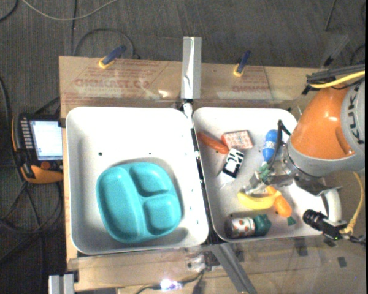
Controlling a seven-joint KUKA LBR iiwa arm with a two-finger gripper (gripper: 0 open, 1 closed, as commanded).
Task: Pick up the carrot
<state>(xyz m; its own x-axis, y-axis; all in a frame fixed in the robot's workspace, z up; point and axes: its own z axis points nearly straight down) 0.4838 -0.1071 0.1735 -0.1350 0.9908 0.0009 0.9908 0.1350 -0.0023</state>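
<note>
Two shallow white bins sit side by side on the brown surface (135,81), filling the middle of the frame. The left bin (80,164) holds a turquoise divided tray (140,202) with three compartments, lying in its lower half. The right bin (214,216) is crowded. The carrot (212,143) lies in its upper left part, close to the wall shared with the left bin, slanting down to the right. Just right of it are a small reddish box (238,139) and, below that, a black and white carton (233,163). A blue bottle (270,143) stands further right, partly under the arm. Near the bin's lower edge lie a yellow banana (256,199), an orange piece (283,207) touching its right end, and a dark can (248,226) on its side.

The grey and orange arm (325,130) reaches in from the right and covers the bin's right part. Its end effector (265,177) hangs just above the banana, well apart from the carrot, with the carton between them; I cannot tell how its fingers stand.

A metal post (191,66) rises at the top between the bins, with two blue and yellow clamps (111,56) on the surface's far edge. A handheld controller (40,146) rests at the left of the frame.
</note>
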